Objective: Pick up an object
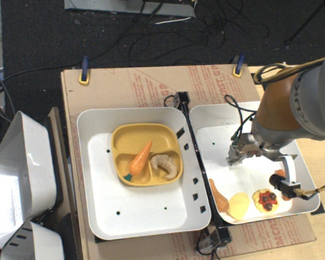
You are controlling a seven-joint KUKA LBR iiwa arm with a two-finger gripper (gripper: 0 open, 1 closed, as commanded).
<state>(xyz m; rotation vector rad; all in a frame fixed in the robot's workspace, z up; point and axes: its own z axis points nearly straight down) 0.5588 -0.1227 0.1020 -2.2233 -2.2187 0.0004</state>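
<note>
In the left bin (pixel 101 202) stands a yellow divided plate (pixel 122 137). An orange carrot (pixel 140 158) and a pale shrimp (pixel 165 166) lie in its compartments. The right bin (pixel 211 123) holds an orange drumstick-like piece (pixel 218 196), a pale yellow round piece (pixel 239 205) and a small tart with red and dark berries (pixel 265 200) along its near edge. My gripper (pixel 236 155) hangs over the middle of the right bin, up and left of those pieces. Nothing shows between its fingers.
The bins sit side by side on a cardboard-covered bench (pixel 148 83), held by yellow clamps at the back. Two white tilted bins (pixel 22 163) stand off the bench's left side. Cables run across the dark floor behind.
</note>
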